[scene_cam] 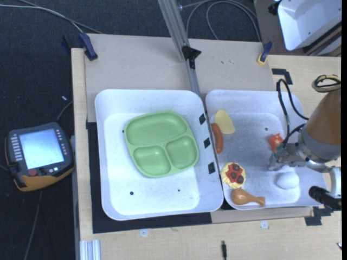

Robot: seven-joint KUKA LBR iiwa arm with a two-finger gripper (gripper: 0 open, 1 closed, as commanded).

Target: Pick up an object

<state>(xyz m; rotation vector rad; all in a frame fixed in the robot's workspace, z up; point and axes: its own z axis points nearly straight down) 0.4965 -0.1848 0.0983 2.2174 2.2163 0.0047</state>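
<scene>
My gripper hangs low over the right part of the right bin, on the grey arm with the orange band. A white egg-shaped object lies just below and right of the gripper. A small orange-red object sits just above it. Further left in this bin are a yellow slice, a reddish sausage, a round pizza toy and a brown drumstick.
The left bin holds a green divided plate. A metal pole slants down to the seam between the bins. A black cable runs over the right bin's rim. A teach pendant lies off the bench at left.
</scene>
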